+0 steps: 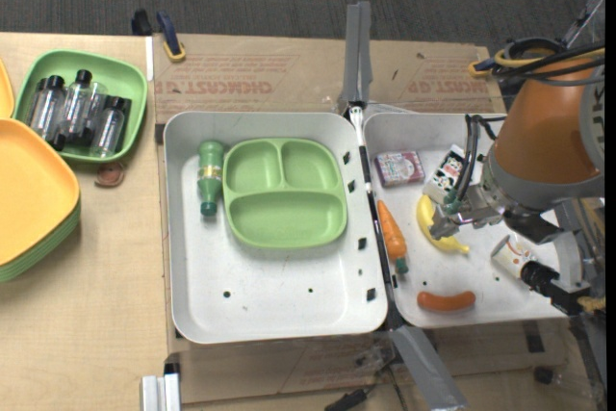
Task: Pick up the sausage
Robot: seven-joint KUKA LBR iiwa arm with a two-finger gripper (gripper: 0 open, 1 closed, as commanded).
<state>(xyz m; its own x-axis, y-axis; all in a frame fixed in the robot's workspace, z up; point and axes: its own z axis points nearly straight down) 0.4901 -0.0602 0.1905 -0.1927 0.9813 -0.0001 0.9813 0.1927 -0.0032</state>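
White plastic bin, smooth curved sausage

The grey KUKA arm reaches in from the right, its broad orange band sitting just above and behind the wrist. Below the band, the small metal two-finger gripper points down and leftward, cables running alongside its upper side.

Sausage red-orange; banana yellow; divided plate green; bins white
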